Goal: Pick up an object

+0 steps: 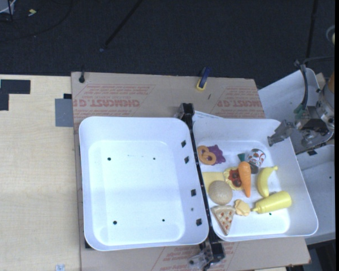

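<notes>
The grey two-finger gripper hangs at the right white plastic bin's three-o'clock rim; I cannot tell its state. The toy-food cluster lies toward eight o'clock, the yellow plastic banana nearest, long axis running twelve to six.

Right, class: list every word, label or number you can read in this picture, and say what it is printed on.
Red print on the cardboard sheet under the bins: seen reversed and blurred, too unclear to read.
More red print on the cardboard's front edge, too small to read.
Nothing readable on the toy food.
</notes>
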